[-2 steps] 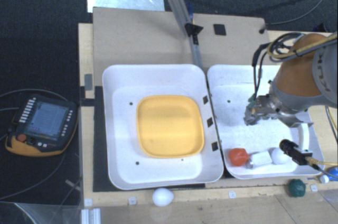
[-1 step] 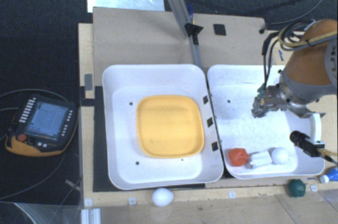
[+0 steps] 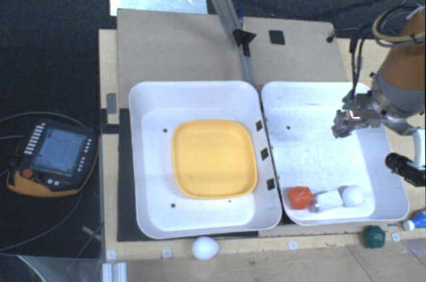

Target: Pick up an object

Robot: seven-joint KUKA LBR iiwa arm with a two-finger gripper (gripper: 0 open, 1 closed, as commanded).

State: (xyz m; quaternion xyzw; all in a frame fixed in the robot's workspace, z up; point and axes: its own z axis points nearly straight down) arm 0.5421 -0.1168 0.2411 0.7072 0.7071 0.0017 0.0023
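The small orange-red rounded object (image 3: 299,197) lies at the six o'clock edge of the right shallow white bin (image 3: 313,141), just beside a white dumbbell-shaped piece (image 3: 338,198) with a round ball end, which sits on its three o'clock side. The dark two-finger gripper (image 3: 344,122) hangs over the bin's three o'clock side, well apart from both things, at about one o'clock from the orange-red one; whether its fingers are spread or pressed together I cannot tell, and nothing shows between them. Behind it, toward three o'clock, the grey arm with its orange band (image 3: 403,71) reaches in. The left white bin (image 3: 150,141) holds a yellow rounded-square plastic plate (image 3: 214,158) at its middle. On the bench below the bins lie a white egg-shaped ball (image 3: 205,248) and, at five o'clock, a dark green ball (image 3: 374,237). A yellow-edged handheld control pendant (image 3: 52,157) rests on the dark floor at nine o'clock.
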